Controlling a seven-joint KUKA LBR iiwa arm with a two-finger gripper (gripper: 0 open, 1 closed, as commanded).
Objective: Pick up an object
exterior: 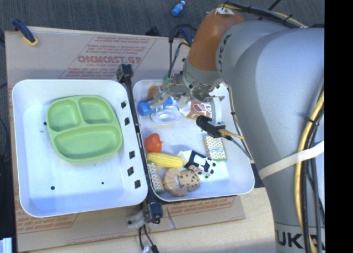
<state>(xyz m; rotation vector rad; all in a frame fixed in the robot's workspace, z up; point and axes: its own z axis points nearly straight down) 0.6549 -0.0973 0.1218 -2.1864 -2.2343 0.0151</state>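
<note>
My jaws (165,96) hover at the right bin's (242,183) twelve o'clock; grip state unclear, nothing visibly lifted yet.

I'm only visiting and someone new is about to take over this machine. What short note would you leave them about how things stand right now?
Tool: low over the far end of the right bin, among the toys there; whether it is open or shut can't be made out, and nothing is seen held.
Right bin: corn cob, cookie, an orange-red piece, a blue toy, a clear round dish and a patterned block.
Left bin: a green divided plate.
Done: nothing visibly lifted.
Left: grip one object and raise it.
</note>
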